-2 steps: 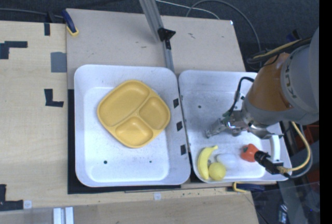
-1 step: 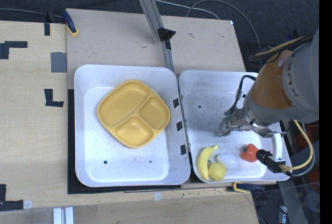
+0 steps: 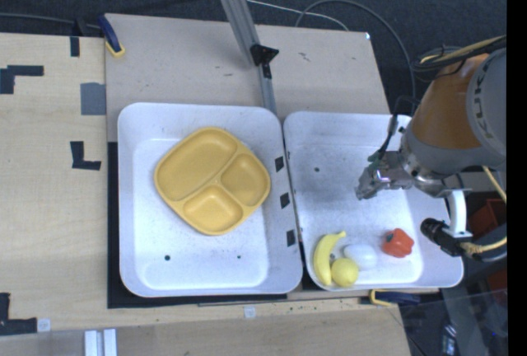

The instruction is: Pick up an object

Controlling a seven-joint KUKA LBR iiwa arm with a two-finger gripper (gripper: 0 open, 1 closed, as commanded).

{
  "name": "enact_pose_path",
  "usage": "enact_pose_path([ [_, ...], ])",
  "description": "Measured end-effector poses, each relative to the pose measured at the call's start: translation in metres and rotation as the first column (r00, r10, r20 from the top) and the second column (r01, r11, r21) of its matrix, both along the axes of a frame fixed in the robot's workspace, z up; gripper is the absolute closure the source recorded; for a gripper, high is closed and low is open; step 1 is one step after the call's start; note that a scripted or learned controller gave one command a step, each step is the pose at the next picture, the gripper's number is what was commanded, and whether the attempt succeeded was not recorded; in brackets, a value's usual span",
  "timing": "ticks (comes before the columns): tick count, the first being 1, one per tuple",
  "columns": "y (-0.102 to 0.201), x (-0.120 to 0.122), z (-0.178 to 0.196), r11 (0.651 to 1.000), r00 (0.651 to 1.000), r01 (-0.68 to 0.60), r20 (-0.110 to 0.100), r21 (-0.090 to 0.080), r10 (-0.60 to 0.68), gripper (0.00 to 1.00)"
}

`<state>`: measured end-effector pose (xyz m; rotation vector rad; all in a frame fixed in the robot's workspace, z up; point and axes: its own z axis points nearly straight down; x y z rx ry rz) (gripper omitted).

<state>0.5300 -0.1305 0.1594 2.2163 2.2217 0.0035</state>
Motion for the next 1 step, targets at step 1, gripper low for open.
enact_pose_path([
  [1, 0.0003, 0.0009, 0.0524, 1.000, 1.000, 0.000, -0.001, 0.000, 0.000, 1.00],
])
